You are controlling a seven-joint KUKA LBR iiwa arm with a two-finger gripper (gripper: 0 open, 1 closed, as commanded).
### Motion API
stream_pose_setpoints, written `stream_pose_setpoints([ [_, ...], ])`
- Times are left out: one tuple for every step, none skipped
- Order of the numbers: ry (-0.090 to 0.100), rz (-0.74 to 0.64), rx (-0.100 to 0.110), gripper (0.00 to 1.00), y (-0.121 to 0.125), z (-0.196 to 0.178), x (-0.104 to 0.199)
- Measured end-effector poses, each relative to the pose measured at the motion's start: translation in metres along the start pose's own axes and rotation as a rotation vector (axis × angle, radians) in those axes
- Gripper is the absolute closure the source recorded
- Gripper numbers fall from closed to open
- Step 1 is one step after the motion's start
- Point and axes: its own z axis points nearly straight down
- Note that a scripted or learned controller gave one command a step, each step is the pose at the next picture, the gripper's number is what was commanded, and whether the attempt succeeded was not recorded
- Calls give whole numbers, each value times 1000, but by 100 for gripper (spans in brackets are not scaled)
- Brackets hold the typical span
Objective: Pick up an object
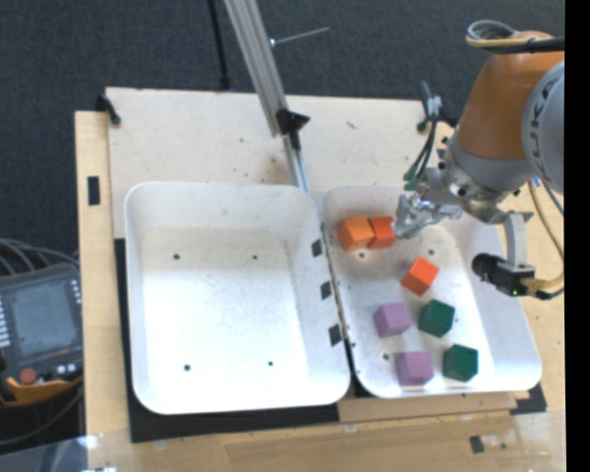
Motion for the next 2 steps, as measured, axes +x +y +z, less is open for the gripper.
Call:
stream_pose_setpoints([
  [3,-4,3,100,-15,-9,54],
  [3,-5,4,100,-34,-17,103],
])
